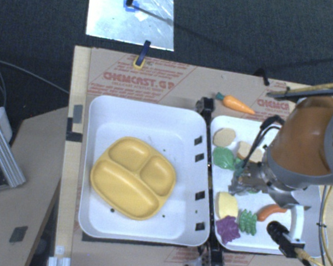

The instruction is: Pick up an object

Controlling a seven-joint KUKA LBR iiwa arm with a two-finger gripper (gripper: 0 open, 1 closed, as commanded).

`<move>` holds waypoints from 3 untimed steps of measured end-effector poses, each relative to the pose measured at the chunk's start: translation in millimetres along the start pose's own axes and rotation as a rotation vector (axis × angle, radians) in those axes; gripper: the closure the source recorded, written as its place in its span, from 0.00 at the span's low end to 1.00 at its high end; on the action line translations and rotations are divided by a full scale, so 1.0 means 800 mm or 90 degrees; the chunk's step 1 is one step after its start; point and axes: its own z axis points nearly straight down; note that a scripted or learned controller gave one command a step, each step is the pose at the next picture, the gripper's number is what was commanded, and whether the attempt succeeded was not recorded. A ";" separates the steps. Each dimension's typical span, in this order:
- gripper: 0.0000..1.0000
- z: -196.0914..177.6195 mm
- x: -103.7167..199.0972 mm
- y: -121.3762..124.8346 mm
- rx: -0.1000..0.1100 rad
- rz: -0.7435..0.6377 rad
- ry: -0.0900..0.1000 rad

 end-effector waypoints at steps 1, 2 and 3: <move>1.00 0.020 0.091 0.072 0.000 -0.007 0.001; 1.00 0.020 0.105 -0.005 0.005 0.000 0.001; 1.00 0.138 0.174 -0.002 0.003 0.000 -0.002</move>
